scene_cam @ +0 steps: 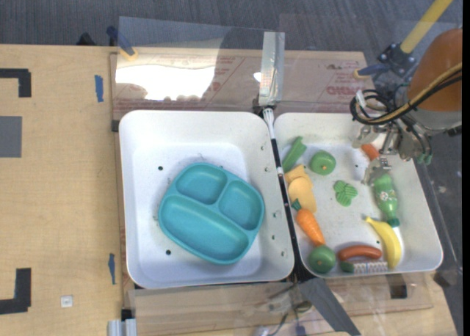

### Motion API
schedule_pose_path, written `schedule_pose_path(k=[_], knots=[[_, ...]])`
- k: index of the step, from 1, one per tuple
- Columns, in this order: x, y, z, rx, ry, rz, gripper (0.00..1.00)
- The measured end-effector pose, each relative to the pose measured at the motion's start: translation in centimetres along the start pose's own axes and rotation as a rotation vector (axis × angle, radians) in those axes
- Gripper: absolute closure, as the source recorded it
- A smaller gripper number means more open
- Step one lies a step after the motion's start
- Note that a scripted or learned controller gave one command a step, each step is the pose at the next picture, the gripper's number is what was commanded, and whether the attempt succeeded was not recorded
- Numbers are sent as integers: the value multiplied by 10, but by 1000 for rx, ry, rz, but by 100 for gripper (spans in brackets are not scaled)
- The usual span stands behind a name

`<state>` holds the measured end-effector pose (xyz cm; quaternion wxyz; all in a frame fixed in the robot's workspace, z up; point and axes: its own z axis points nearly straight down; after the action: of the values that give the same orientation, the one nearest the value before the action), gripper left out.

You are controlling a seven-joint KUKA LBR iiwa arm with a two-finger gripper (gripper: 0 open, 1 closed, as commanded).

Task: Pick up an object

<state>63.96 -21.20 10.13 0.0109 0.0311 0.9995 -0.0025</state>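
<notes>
The right bin [345,218] holds several toy foods. Along its left side lie a green pepper [294,155], a yellow pear [301,191] and an orange carrot [310,226]. A green apple [322,162] and a small leafy green piece [345,192] sit near the middle. A yellow banana [388,239], a red sausage [358,252] and a round green fruit [321,257] lie at the front. My gripper [383,157] hangs low over the bin's far right part, just above a green bottle-shaped toy [387,196]. A small orange piece [369,151] sits right beside the gripper.
The left bin [147,151] bears a teal divided plate [211,212]. A clear plastic sheet [191,63] and an upright divider [270,70] stand behind the bins. Cables [374,103] loop at the arm's wrist over the right bin's back edge.
</notes>
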Motion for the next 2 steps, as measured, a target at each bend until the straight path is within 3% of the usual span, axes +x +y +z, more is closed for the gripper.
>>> schedule_pose_path(k=[1, 2], knots=[[8, 9, 14, -3, 16, 197, 0], [2, 9, 14, -1, 13, 139, 0]])
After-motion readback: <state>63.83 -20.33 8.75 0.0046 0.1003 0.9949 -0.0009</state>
